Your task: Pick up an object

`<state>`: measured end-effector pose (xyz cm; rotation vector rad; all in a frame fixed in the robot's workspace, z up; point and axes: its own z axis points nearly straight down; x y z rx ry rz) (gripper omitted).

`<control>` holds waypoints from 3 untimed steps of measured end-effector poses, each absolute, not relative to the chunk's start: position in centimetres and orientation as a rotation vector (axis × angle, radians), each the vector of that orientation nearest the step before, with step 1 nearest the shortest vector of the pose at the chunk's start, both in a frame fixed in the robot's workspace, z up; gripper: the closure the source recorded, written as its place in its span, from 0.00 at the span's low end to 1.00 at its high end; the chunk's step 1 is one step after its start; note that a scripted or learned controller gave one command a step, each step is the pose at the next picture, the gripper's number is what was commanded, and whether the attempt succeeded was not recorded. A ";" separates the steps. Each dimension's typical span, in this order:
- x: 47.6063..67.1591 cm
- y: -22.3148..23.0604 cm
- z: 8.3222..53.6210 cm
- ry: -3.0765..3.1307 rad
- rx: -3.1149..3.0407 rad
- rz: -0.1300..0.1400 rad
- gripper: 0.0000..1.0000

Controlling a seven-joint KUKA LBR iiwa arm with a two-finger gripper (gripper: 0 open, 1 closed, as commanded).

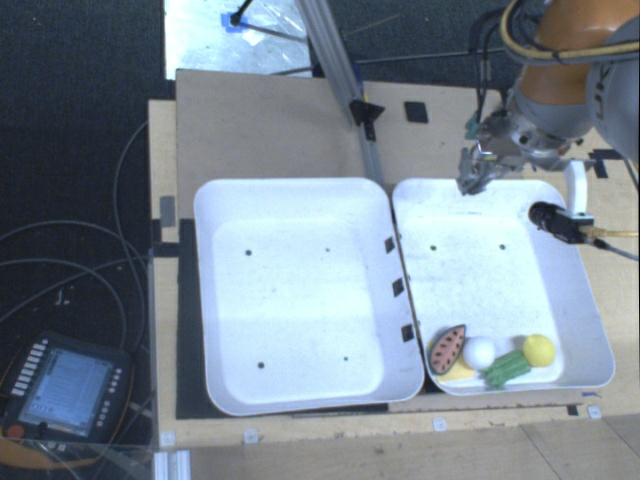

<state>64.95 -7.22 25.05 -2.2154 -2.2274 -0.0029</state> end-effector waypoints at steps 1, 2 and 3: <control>63.9 -2.5 23.5 -2.226 -2.216 -0.001 1.00; 63.8 2.9 22.5 -2.226 -2.216 -0.002 1.00; 62.2 7.1 22.3 -2.225 -2.217 -0.001 1.00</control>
